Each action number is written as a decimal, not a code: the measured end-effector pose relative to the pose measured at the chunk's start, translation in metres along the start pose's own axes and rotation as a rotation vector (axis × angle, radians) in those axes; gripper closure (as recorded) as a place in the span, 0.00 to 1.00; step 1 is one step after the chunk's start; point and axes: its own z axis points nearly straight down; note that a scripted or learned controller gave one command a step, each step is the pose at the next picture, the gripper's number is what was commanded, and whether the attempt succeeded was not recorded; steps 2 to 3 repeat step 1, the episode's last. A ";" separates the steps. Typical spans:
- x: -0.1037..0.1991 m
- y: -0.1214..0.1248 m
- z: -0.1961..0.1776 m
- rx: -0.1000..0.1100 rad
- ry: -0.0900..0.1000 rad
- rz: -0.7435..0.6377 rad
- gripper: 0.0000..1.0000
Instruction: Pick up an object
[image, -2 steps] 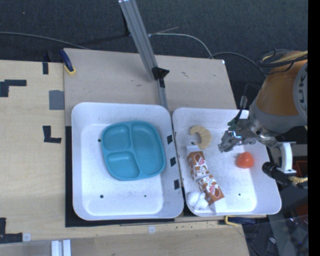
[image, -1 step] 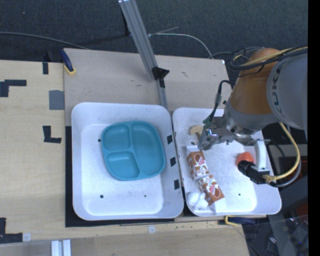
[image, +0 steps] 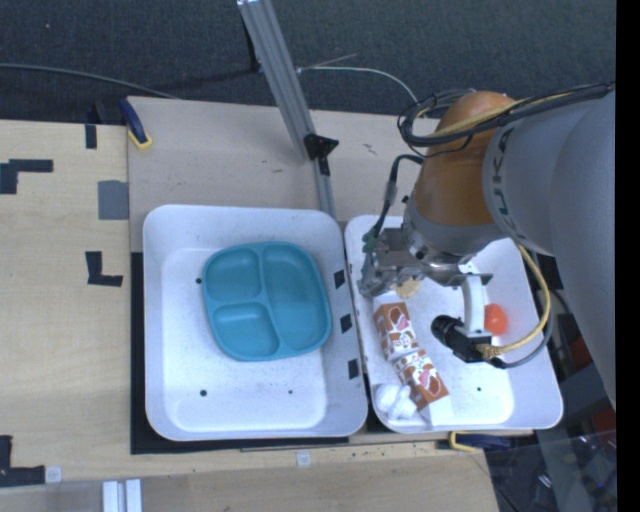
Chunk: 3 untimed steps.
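Pincer (image: 385, 283) low in right white plastic bin (image: 520, 395), finger state cannot tell, brown-and-white printed tube (image: 407, 354) at its five o'clock, perhaps touching, teal divided plate (image: 267, 299) in left white bin (image: 170, 320)

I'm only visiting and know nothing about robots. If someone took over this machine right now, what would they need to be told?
Gripper: low in the right bin, at the upper end of the orange-and-white tube; whether it grips anything can't be seen.
Tube: lying flat near the bin's left wall, white cap toward the front.
Left bin: holds a teal divided plate.
Done: arm brought down over the tube.
Left: grasp an object and lift it; nothing is visibly raised yet.
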 end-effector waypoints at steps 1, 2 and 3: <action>0.047 0.010 -0.011 -0.002 0.000 0.000 1.00; 0.047 0.010 -0.011 -0.002 0.000 0.000 1.00; 0.047 0.010 -0.011 -0.002 0.000 0.000 1.00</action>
